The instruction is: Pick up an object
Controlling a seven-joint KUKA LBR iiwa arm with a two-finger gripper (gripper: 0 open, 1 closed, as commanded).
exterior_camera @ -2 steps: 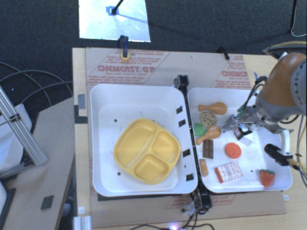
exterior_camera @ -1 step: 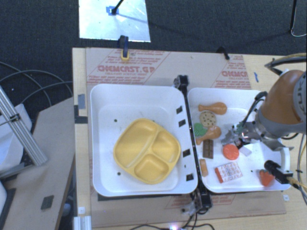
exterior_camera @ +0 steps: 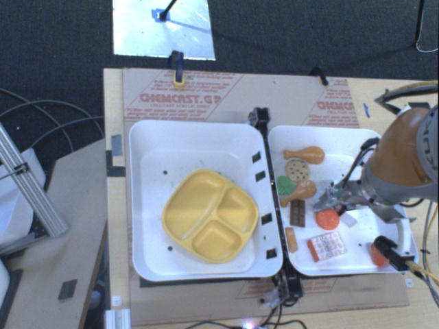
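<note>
**Closing in on the red round piece in the right bin**

The likeliest target is the small red round toy (exterior_camera: 328,218), lying on the floor of the right bin (exterior_camera: 357,137), just below and touching-close to the gripper (exterior_camera: 336,196). How far the gripper is open cannot be told from this slanted view, and nothing is seen held in it.

To do the step well, I judge the gripper should come straight down over the red piece, centred, since neighbours crowd it: a dark brown bar (exterior_camera: 297,212) just to its left, a red-and-white packet (exterior_camera: 325,245) just below, and a white scrap beside it on the right. A drumstick (exterior_camera: 305,155), a speckled cookie (exterior_camera: 297,169) and a green piece (exterior_camera: 282,184) lie farther up. The yellow divided tray (exterior_camera: 209,214) sits alone in the left bin (exterior_camera: 199,132) on the desk (exterior_camera: 226,94), well apart.
</note>
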